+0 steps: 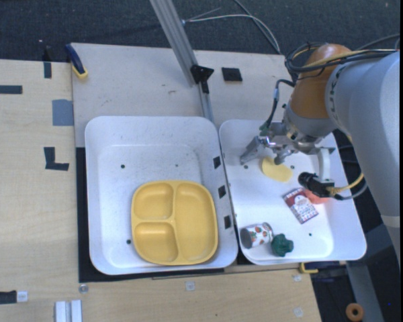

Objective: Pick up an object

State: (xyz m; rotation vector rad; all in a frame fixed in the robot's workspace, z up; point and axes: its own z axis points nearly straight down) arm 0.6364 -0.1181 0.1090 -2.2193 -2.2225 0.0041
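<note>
A yellow divided plate (pixel 174 221) lies in the left bin (pixel 101 180). In the right bin (pixel 342 243) the pincer (pixel 272 149) hangs low, touching or just above a pale yellow piece (pixel 278 172); its opening I cannot tell. Nothing looks lifted, so the pick seems not yet done.

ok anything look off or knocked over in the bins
Mostly tidy. The small printed can in the right bin lies on its side against the green toy. The yellow tray in the left bin sits slightly askew.
</note>
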